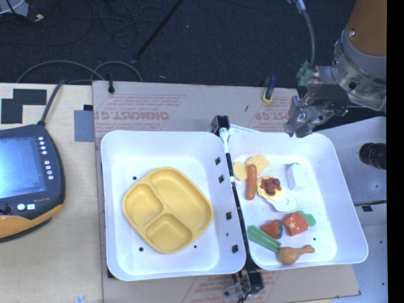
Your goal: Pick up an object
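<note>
Hovering with my gripper (302, 126) unreadable, open or not, nothing picked; small white plastic block (295, 176) lies below.

Gripper (299, 126) hangs over the back edge of the right bin (341, 169), off every item. In that bin: toy sausage (252, 182), crinkle chips (257, 163) just beside it, fried egg with red topping (274, 191), white block (295, 176), strawberry (295, 223), red pepper (272, 228), green bean pod (263, 238), drumstick (293, 254). Left bin (120, 169) holds a yellow divided tray (167, 208). Teach pendant (25, 175) sits on the bench at far left.
</note>
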Controlling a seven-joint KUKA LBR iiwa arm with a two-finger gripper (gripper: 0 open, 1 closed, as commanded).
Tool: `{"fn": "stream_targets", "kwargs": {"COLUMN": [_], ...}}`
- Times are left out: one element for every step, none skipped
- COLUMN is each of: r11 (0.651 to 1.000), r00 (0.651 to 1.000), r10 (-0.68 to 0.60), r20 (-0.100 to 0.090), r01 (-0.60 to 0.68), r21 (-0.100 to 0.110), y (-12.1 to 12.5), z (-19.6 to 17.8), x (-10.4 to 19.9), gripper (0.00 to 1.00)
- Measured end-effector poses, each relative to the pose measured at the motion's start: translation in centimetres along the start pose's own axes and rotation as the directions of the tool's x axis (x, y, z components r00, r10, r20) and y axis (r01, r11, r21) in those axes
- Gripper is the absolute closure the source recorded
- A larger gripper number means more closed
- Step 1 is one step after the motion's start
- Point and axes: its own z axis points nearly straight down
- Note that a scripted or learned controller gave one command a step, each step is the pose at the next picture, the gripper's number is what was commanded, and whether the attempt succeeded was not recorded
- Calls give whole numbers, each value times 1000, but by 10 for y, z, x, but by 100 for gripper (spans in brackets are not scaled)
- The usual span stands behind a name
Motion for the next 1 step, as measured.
{"fn": "stream_targets", "kwargs": {"r11": [1000], "r00": [1000], "r10": [4], "r20": [1], "r01": [-4], "r21": [-2], "y": [-13], "z": [20], "x": [22], "gripper": [100]}}
